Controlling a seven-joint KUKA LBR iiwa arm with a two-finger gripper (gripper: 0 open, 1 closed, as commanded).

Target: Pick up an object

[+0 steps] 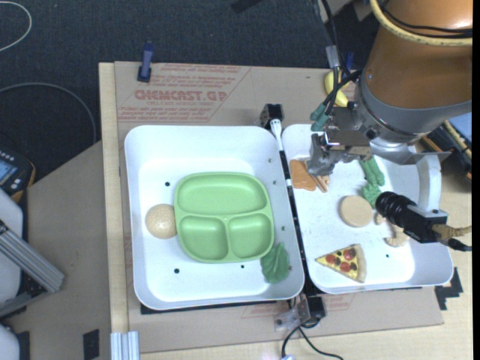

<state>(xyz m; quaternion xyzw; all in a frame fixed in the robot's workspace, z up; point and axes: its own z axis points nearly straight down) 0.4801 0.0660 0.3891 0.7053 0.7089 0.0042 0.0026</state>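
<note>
Orange toy food piece (pixel 302 175) is located at the right bin's (pixel 420 274) left edge, directly beneath the gripper (pixel 324 163). Finger state cannot be told. Pizza slice (pixel 344 262), round cookie (pixel 356 211), green leaf (pixel 372 177) are seen nearby. Green divided plate (pixel 223 216) is placed in left bin (pixel 146 171).

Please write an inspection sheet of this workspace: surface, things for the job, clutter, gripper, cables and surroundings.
Surface: two white bins, left bin and right bin, on a cardboard sheet.
Job's things: left bin holds green divided plate, round cookie, lettuce leaf; right bin holds pizza slice, orange piece, round bun, green vegetable.
Clutter: blue clip on the cardboard.
Gripper: gripper over the orange piece.
Cables: cables on the dark floor.
Surroundings: dark carpet.
</note>
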